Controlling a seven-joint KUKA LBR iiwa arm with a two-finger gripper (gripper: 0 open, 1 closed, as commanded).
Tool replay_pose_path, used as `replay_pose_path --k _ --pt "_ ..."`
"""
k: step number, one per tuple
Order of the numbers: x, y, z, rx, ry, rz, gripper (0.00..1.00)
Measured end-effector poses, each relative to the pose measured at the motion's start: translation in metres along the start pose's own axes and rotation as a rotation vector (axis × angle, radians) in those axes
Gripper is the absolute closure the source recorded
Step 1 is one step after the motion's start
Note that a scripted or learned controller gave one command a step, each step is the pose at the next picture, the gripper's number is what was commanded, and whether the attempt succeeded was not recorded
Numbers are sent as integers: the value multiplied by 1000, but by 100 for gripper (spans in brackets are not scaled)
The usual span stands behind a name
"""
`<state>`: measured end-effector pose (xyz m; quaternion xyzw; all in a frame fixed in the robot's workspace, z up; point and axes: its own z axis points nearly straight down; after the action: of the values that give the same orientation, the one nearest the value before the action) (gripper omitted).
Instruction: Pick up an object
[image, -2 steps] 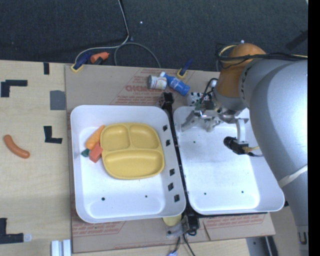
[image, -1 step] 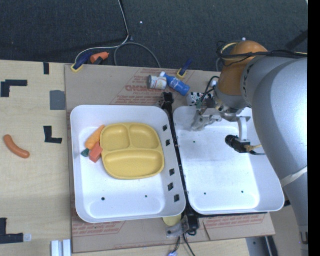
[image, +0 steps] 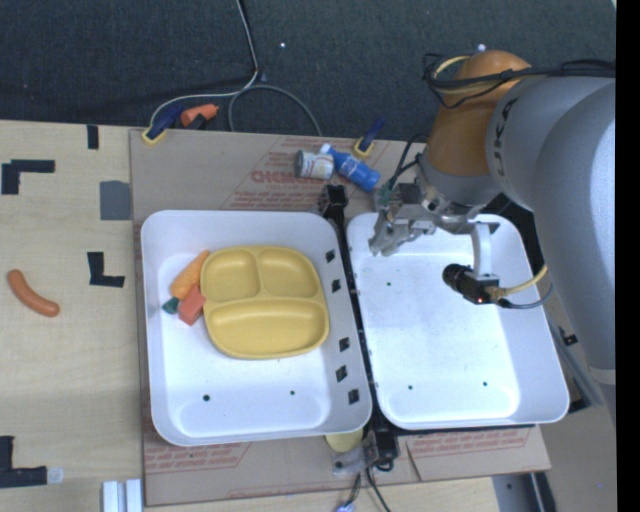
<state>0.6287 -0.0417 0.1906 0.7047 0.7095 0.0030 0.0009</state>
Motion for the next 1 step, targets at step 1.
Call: replay_pose_path --k 1 --pt "81 -47 7 9 -1 -1 100"
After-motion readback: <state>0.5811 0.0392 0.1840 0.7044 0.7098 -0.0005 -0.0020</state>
